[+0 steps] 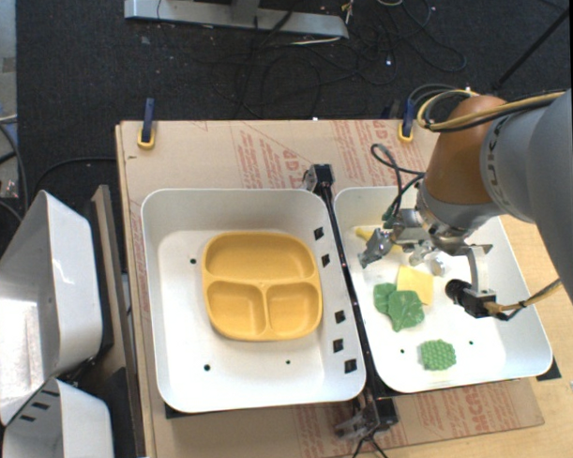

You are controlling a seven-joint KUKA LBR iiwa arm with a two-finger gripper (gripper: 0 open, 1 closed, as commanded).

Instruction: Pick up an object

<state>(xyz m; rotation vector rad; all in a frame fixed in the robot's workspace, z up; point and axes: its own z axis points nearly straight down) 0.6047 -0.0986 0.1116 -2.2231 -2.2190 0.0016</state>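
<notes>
Cardboard-covered worktop carries two white bins. Left bin holds a yellow divided tray. Arm enters from 3 o'clock, wrist bent down over the right bin. Gripper hangs just above a yellow block; finger spread cannot be determined. Green pieces lie at its 6 o'clock.

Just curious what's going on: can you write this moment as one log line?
step: reaching | end effector: over right bin | near: yellow piece, green pieces | left bin: yellow tray
</notes>
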